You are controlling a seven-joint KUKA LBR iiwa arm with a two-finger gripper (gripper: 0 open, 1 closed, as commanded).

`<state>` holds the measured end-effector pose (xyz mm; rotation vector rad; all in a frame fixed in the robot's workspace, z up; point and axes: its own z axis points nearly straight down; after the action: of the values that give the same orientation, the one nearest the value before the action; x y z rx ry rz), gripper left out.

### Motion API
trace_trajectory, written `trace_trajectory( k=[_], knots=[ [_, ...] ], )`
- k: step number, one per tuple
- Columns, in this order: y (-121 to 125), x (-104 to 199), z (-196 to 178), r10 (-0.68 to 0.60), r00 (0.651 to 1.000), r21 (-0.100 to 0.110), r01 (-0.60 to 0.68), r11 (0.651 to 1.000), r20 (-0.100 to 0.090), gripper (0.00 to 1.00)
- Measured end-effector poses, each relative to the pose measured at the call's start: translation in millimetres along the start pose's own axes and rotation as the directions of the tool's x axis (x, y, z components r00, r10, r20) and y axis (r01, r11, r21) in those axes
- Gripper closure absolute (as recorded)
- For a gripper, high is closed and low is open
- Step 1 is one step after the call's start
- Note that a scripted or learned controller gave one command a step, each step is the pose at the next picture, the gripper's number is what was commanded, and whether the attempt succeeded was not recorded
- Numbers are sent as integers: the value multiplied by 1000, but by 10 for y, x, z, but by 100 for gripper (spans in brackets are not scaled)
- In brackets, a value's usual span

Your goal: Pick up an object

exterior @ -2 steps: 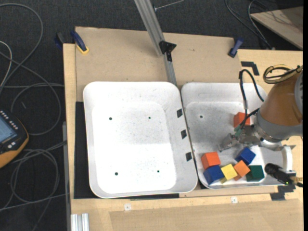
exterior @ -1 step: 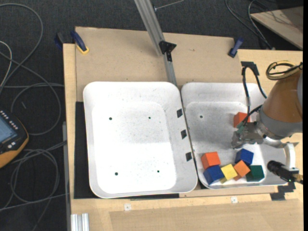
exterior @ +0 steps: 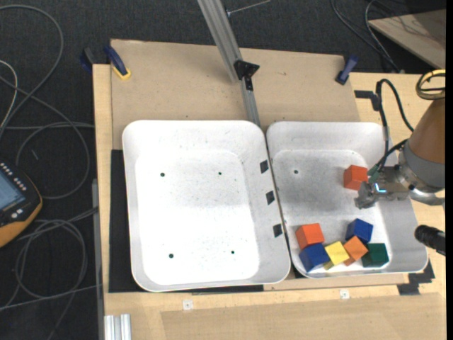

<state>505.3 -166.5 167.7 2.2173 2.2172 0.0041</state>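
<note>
White and bare but for dark specks, the left bin (exterior: 191,204) sits beside the right bin (exterior: 311,144), where your blocks are. Near its front edge you have a cluster: an orange cube (exterior: 309,234), a blue cube (exterior: 315,256), a yellow one (exterior: 336,253), a small orange one (exterior: 355,247), another blue (exterior: 361,229) and a green (exterior: 376,254). Farther back a lone orange block (exterior: 355,177) lies just beside the gripper (exterior: 368,193); you cannot tell whether its fingers are spread or closed.

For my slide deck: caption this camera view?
Gripper beside an orange cube in the right bin; other cubes clustered nearby.
</note>
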Motion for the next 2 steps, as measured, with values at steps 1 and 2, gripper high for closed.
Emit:
trace_trajectory(
  k=[1,2],
  knots=[
    [14,102,-531,-3,1000,-1,3,1000,-1,100],
    [89,94,-983,-2,1000,-1,2,1000,-1,100]
  ],
)
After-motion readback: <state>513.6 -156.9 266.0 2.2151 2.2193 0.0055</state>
